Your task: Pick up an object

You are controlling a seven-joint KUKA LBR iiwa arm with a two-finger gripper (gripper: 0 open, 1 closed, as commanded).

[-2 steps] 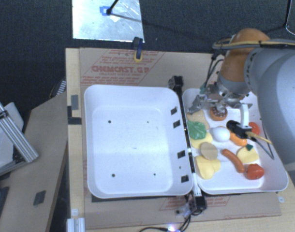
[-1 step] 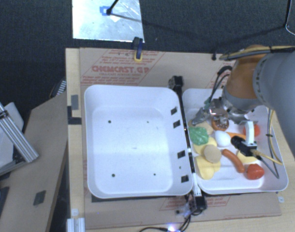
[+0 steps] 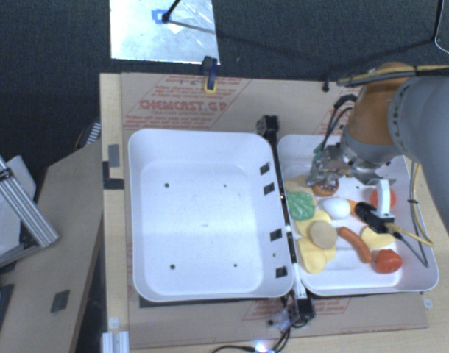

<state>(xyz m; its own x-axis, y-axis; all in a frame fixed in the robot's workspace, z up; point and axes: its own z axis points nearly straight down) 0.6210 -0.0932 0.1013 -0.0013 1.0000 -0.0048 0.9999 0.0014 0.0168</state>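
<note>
My gripper hangs low over the back left part of the right bin, with the grey arm reaching in from the right. Directly under it lies a small orange-brown round piece, partly covered by the gripper. Toy food is crowded in front of it: a green leafy piece, a white egg, a tan round piece, yellow pieces, an orange sausage and a red tomato.
The left bin stands beside the right one, parted from it by a ridge with black clips. An orange-red piece lies near the right bin's right side. Both bins rest on a cardboard sheet.
</note>
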